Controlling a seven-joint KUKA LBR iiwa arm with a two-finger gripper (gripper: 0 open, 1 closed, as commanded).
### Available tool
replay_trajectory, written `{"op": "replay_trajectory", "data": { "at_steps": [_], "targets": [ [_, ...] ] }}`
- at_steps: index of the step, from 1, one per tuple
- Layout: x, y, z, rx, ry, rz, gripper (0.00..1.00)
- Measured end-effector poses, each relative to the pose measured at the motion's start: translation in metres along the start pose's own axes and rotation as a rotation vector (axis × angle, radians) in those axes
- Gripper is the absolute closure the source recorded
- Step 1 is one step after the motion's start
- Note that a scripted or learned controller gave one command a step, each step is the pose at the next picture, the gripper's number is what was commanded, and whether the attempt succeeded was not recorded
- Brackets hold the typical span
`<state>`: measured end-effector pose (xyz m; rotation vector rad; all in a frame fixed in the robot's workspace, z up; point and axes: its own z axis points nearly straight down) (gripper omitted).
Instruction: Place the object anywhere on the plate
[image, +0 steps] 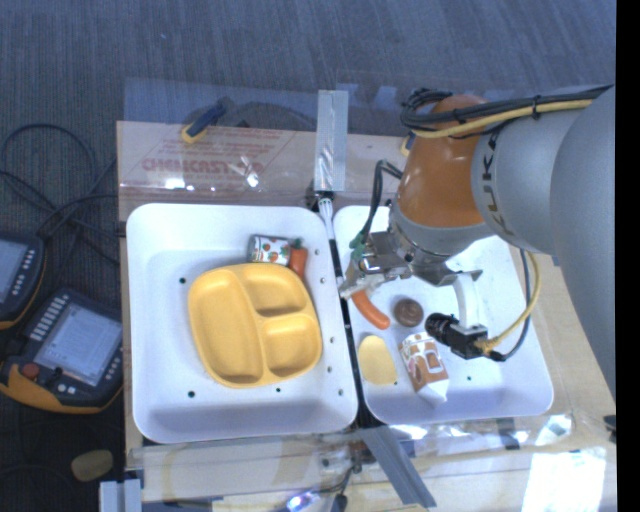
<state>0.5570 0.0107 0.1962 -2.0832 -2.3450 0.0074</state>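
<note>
A yellow divided plate (255, 322) lies in the left bin (160, 400). My gripper (362, 272) hangs over the left side of the right bin (520, 390), close to the wall between the two bins. Just below its tip an orange sausage-shaped piece (373, 311) lies on the bin floor. A brown round piece (408, 312) sits right of it. Nearer the front are a pale yellow piece (377, 360) and a small white and brown carton (425, 363). The arm hides the back of the right bin.
At the plate's far edge in the left bin stand a small printed box (268, 249) and an orange carrot-like piece (298, 260). A black fitting with a yellow cable (455, 333) hangs from the arm over the right bin. Handheld controllers (60, 345) lie left of the bench.
</note>
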Motion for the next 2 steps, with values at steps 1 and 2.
{"op": "replay_trajectory", "data": {
  "at_steps": [1,2],
  "targets": [
    [0.0687,0.0167,0.016,0.0,0.0,-0.132,1.0],
    [0.0685,0.0168,0.0159,0.0,0.0,-0.132,0.0]
  ]
}}
